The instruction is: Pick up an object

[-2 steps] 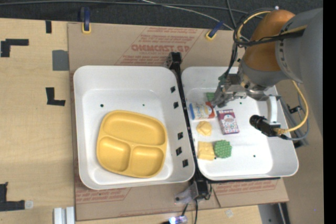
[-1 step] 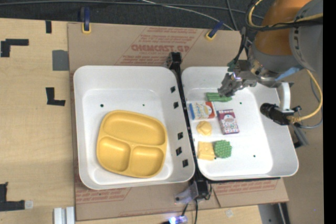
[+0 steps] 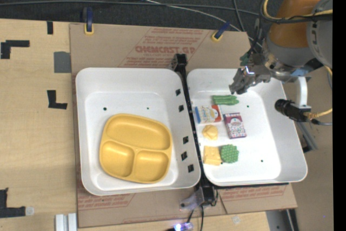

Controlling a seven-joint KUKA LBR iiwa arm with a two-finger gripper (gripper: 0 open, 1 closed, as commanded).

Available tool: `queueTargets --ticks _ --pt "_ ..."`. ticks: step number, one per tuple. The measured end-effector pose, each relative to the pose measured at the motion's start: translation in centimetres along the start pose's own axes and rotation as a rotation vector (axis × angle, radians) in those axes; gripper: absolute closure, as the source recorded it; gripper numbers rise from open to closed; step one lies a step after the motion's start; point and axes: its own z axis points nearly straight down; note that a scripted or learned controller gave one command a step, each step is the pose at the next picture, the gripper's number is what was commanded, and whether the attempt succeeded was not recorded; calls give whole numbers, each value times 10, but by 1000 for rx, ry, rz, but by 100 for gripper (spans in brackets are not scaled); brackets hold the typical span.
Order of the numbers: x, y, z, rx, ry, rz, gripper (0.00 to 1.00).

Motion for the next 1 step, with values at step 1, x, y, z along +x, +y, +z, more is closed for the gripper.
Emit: queueTargets --ticks 1 --pt "55 1 -6 3 2 -6 100"
